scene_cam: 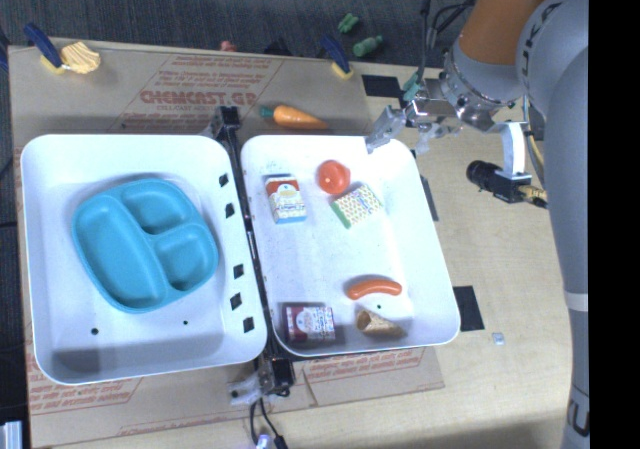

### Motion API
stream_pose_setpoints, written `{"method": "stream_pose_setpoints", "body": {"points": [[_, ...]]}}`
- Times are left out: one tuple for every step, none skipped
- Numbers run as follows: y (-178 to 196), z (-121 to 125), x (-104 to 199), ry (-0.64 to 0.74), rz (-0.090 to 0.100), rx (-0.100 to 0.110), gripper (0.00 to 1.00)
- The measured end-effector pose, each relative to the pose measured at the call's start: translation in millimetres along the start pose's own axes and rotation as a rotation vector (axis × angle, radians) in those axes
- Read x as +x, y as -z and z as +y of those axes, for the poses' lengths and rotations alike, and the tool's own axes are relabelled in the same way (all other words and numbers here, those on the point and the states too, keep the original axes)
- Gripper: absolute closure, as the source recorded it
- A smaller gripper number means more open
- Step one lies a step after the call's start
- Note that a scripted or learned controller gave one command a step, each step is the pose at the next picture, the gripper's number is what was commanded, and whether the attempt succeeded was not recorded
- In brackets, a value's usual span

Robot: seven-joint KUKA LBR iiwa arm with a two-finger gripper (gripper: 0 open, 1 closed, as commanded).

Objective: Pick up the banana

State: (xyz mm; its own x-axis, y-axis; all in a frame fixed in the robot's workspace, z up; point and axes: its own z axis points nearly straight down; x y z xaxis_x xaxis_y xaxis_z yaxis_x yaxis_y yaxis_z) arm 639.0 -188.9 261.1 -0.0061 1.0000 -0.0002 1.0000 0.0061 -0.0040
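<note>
My gripper (405,134) hangs open over the far right corner of the right bin (425,237), with nothing between its fingers. One fingertip (377,138) is above the bin's back rim. In that bin lie a red tomato (334,176), a green and yellow packet (357,204), a small red, white and blue box (286,198), an orange sausage (374,288), a pale beige and brown item (381,320) and a dark red box (309,322). A pale yellow curved object (82,59) rests on the cardboard at the far left corner, outside both bins. I cannot tell which item is the banana.
The left bin (40,237) holds a blue divided tray (147,242). A carrot (295,117) lies on the cardboard behind the right bin. Blue clamps (334,52) grip the cardboard's back edge. Green pieces (358,34) lie on the floor beyond.
</note>
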Motion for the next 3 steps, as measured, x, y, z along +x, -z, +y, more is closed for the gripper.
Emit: {"method": "stream_pose_setpoints", "body": {"points": [[53.6,17.6,-21.2,-0.108,-0.001,-0.002,0.00],[82.3,17.6,-17.2,0.165,-0.002,-0.003,0.00],[58.7,17.5,-21.4,0.553,-0.001,-0.002,0.00]]}}
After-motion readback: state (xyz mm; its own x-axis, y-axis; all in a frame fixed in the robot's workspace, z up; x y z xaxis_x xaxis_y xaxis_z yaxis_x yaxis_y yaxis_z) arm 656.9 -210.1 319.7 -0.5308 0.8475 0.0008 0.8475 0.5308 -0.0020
